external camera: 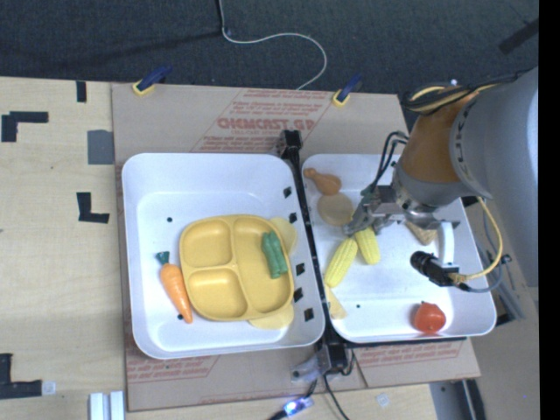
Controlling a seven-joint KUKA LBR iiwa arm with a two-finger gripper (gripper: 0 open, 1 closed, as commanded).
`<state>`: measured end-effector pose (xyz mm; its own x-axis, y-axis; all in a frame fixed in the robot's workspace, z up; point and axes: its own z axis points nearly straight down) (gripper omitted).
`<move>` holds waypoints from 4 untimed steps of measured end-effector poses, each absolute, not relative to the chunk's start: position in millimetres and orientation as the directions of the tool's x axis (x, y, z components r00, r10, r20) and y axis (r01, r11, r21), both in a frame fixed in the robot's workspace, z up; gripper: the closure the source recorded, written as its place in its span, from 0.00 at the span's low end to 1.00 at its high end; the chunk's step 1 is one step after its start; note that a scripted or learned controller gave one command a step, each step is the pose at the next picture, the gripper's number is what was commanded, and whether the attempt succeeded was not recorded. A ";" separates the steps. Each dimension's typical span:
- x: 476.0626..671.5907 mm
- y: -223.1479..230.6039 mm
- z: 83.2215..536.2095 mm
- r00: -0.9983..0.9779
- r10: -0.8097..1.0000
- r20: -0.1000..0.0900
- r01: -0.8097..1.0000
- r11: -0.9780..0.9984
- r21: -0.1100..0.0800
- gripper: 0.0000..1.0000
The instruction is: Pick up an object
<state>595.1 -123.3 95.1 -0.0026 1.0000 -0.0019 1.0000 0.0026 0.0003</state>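
In the camera view, the claw (366, 224) hangs low over the right bin (472, 326), with the grey arm (490, 138) and its orange band reaching in from the right. The claw sits just above a short corn cob (370, 246), close enough that the two look as if they touch, but I cannot tell whether the claw is spread or pressed together, and nothing shows clearly between its tips. Just below and to the left of the claw lies a longer corn cob (340, 262), slanted, its upper end near the short cob. Up and to the left of the claw rests a tan round piece (333, 209), and further up a drumstick (322, 181). Well below and to the right of the claw sits a red tomato (429, 318). Far to the claw's left, in the left bin (140, 234), a yellow divided plate (234, 265) carries a green vegetable (275, 255), with a carrot (175, 289) beside the plate.

The short cob seems the likely target. To do the step well, the claw should straddle the cob across its narrow width, centred along its length, keeping clear of the longer cob so that it is not nudged, then close firmly before lifting straight up.
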 end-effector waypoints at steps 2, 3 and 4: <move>594.5 -112.2 217.0 -0.002 1.000 -0.001 1.000 0.002 0.005 1.00; 594.5 -111.7 224.4 -0.001 1.000 0.000 1.000 0.001 -0.001 1.00; 571.2 -72.5 223.9 -0.004 1.000 0.001 1.000 0.004 -0.003 1.00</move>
